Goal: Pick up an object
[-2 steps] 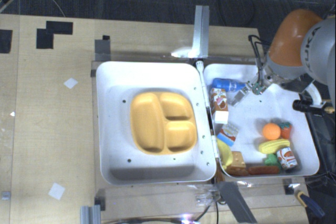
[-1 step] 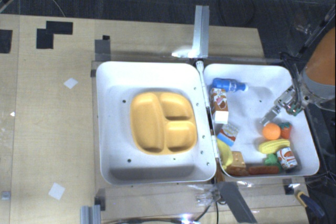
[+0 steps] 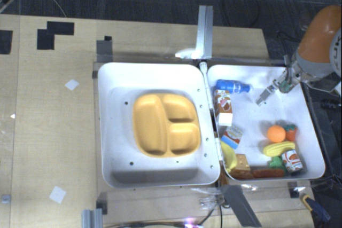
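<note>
My gripper (image 3: 265,94) hangs over the upper right of the right bin (image 3: 312,131), reaching in from the right; nothing shows between its fingers. A blue bottle (image 3: 232,86) lies to its left near the bin's top. Below that stands a brown and white carton (image 3: 223,102). Further down are an orange ball (image 3: 276,133), a yellow-green corn-like piece (image 3: 279,148) and a small red and white can (image 3: 292,160). A yellow banana (image 3: 228,156) and a brown block (image 3: 241,165) lie at the bin's lower left.
The left bin (image 3: 115,115) holds a yellow divided plate (image 3: 165,124). A metal post (image 3: 205,32) stands behind the gap between the bins. The wooden bench (image 3: 48,125) spreads to the left with black marks on it.
</note>
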Available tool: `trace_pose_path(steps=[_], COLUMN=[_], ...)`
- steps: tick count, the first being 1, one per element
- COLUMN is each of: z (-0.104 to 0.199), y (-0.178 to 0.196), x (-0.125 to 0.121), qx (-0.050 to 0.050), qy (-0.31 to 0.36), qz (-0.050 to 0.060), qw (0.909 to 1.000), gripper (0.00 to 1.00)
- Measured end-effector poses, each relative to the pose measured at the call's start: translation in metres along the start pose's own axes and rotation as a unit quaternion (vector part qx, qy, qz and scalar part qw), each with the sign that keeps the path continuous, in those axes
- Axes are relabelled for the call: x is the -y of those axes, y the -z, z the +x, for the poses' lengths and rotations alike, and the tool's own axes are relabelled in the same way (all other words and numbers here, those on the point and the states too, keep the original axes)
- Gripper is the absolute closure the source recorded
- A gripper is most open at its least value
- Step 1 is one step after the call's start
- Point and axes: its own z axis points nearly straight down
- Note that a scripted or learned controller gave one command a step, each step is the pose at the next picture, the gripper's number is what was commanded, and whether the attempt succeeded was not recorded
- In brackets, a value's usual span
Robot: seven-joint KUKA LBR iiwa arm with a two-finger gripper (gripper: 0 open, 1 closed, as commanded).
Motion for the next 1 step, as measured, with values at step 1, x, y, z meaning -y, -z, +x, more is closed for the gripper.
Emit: trace_pose_path(steps=[1], z=[0.0586], y=[0.0920], x=[0.0360], qx=[0.002], qy=[-0.171], qz=[-0.001], qw=[0.9853], gripper=[0.00])
